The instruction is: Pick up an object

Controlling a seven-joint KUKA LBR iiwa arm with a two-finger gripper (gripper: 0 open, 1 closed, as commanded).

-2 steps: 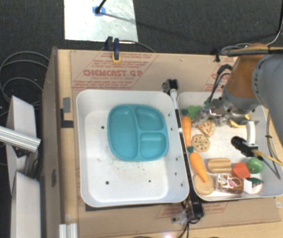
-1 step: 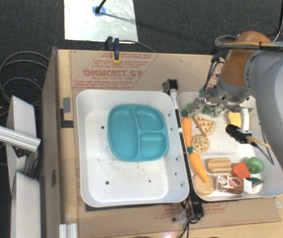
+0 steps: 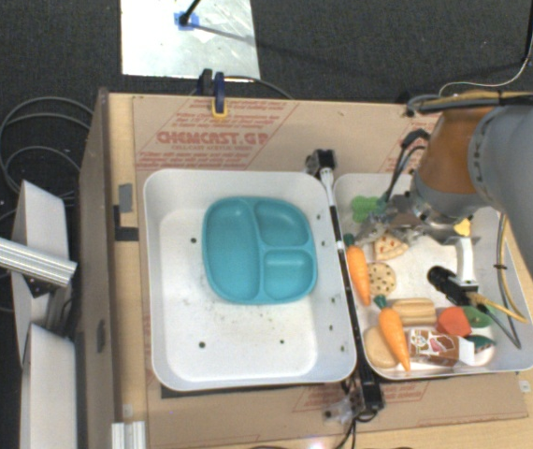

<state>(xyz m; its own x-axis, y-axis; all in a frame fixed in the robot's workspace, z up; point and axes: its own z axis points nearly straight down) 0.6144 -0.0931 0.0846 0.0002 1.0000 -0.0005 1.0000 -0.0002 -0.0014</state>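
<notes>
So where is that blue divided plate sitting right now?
The blue divided plate lies flat in the left white bin, toward its upper middle, across the divider from the carrots and cookies.

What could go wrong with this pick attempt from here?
1. The grey two-finger gripper sits low in the crowded right white bin, among a green toy vegetable and a waffle-pattern cookie; it may nudge them rather than grasp one.
2. The orange toy carrot lies against the bin's left wall, leaving little finger room.
</notes>
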